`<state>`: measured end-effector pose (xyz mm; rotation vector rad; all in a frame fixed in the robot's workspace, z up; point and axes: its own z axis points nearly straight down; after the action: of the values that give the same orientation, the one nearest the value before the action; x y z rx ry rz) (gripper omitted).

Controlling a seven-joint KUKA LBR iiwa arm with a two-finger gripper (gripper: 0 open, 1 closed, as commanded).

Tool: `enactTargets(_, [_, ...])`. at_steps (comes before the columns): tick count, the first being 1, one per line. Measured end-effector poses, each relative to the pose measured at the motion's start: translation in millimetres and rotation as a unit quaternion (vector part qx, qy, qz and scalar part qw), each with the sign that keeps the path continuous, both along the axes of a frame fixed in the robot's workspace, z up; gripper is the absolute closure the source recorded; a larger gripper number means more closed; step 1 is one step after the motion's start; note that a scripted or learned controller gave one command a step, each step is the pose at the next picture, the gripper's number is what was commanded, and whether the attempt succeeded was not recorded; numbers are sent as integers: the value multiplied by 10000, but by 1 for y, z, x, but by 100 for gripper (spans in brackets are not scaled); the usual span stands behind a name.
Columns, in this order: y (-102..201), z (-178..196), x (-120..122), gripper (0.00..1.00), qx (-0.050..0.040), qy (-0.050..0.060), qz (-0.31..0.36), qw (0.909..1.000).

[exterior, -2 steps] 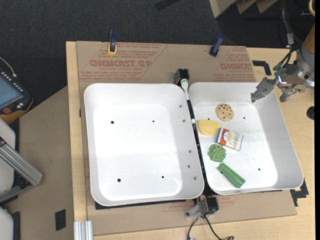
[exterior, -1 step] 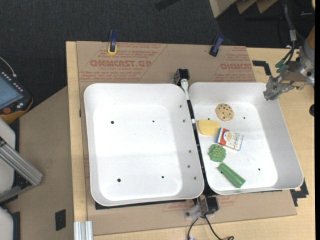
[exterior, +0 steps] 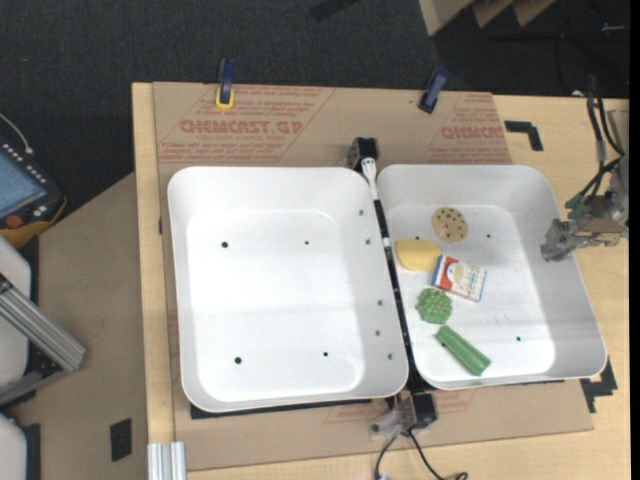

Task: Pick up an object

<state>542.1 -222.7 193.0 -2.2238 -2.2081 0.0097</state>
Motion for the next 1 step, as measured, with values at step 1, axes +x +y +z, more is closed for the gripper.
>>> enactTargets(1, [-4,160,-61,100,-44,-129,17,9999])
